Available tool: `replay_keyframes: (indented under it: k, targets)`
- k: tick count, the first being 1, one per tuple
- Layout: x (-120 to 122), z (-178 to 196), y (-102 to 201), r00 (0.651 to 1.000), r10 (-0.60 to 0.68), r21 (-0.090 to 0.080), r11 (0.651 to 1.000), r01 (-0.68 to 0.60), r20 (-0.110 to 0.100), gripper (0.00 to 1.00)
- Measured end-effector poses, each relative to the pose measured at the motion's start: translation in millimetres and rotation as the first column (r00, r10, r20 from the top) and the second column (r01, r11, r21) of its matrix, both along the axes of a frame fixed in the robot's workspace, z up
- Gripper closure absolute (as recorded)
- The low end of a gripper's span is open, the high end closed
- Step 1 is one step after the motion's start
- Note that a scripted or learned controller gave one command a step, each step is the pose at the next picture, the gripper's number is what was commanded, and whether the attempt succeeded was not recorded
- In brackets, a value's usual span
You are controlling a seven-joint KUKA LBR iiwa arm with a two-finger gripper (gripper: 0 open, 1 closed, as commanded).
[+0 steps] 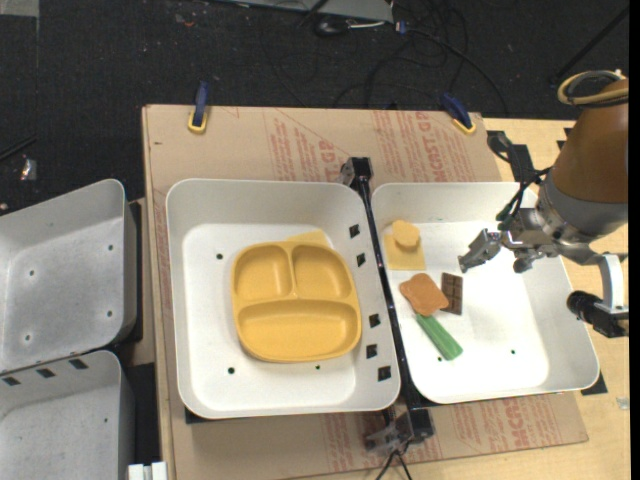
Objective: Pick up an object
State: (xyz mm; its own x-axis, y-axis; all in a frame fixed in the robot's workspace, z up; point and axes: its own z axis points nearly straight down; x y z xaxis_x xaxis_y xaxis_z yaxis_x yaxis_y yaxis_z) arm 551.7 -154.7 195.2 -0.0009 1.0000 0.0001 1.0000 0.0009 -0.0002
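- Yellow plastic first: we see a divided tray (296, 301) lying flat in the left white bin (195, 268), and we take it as our landmark for everything else.
- Right of the tray, across the black divider (378, 278) where the two bins meet, lies the right white bin (530, 338).
- Nearest the tray, just past the divider, a pale yellow block with a round knob on top (404, 244) sits in the right bin (it reads as a foam or toy piece; we cannot tell which).
- Slightly lower and right of the tray's right edge, an orange-brown piece (424, 292) touches a small dark brown slab (452, 293).
- Below those, a green stick (439, 336) lies at a slant, one end just beside the orange-brown piece.
- Further right of the tray, the gripper (492, 248) hangs over the right bin, above and to the right of the dark brown slab and apart from it.
- We see nothing between its fingers; whether they stand open or closed we cannot tell at this angle.
- Brown cardboard (270, 138) lies under both bins.
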Motion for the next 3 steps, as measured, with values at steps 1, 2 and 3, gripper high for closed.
replay_keyframes:
  k: [1,2,3]
  targets:
    - [-4,-47,8,1.000,-0.001,0.001,1.000,0.001,-0.004,0.00]
    - [-5,-101,9,1.000,-0.003,0.001,1.000,0.003,-0.004,0.00]
    - [-4,-88,9,1.000,-0.003,0.000,1.000,0.003,0.000,1.00]
